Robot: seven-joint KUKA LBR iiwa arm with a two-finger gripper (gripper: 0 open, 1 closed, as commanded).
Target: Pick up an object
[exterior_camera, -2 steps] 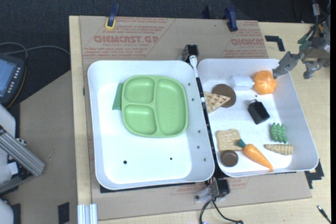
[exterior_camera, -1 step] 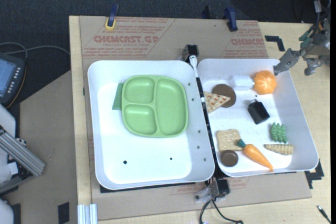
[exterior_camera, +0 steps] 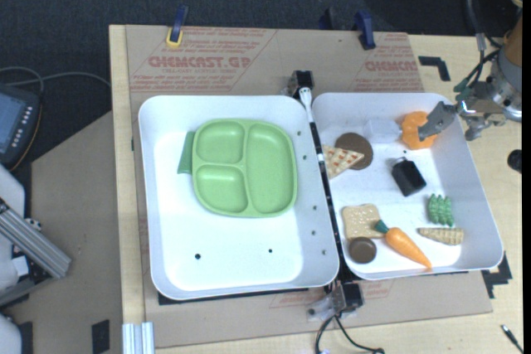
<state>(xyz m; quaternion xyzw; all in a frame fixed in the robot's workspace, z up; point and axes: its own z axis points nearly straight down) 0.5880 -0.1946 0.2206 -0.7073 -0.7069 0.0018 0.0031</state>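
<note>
The gripper [exterior_camera: 438,122] hangs beside the orange fruit [exterior_camera: 411,128] in the right bin [exterior_camera: 481,203]; whether it grasps anything, I cannot tell. Nothing looks lifted yet.

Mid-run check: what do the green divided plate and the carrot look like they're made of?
Green divided plate: probably moulded plastic, with a uniform matte pale green and soft rounded compartment rims. Orange carrot with green top: likely plastic toy food, smooth and evenly coloured, though soft rubber is possible.

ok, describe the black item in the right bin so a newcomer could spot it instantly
Look in the right bin, at its middle. The black block lies there tilted, below the orange toy and right of the pizza slice. It is the only black, boxy thing among coloured toy foods.
</note>
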